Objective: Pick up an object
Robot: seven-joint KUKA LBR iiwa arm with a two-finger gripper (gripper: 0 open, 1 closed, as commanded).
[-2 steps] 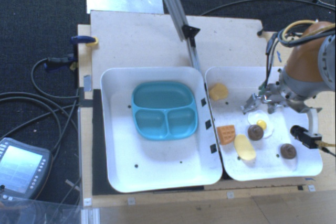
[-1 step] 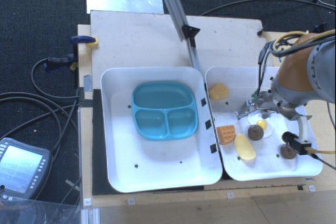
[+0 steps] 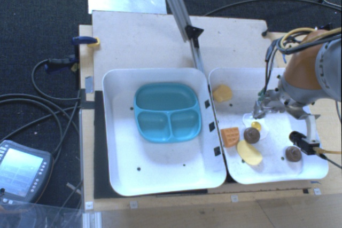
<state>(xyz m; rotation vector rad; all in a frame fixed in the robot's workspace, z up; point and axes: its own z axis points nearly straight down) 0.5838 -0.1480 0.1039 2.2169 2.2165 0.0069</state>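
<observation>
Two white bins sat on the bench. Along the right bin's (image 3: 315,171) near edge lay a yellow piece (image 3: 249,152) and two brown balls (image 3: 293,154). Farther in, an orange block (image 3: 230,136) neared the gripper (image 3: 258,113), grip unreadable. A blue tray (image 3: 166,112) filled the left bin (image 3: 120,168).

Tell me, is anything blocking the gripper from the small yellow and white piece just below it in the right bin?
Nothing visible lies between the gripper and the small yellow and white piece. A brown round piece sits right beside it and may crowd the fingers.
</observation>
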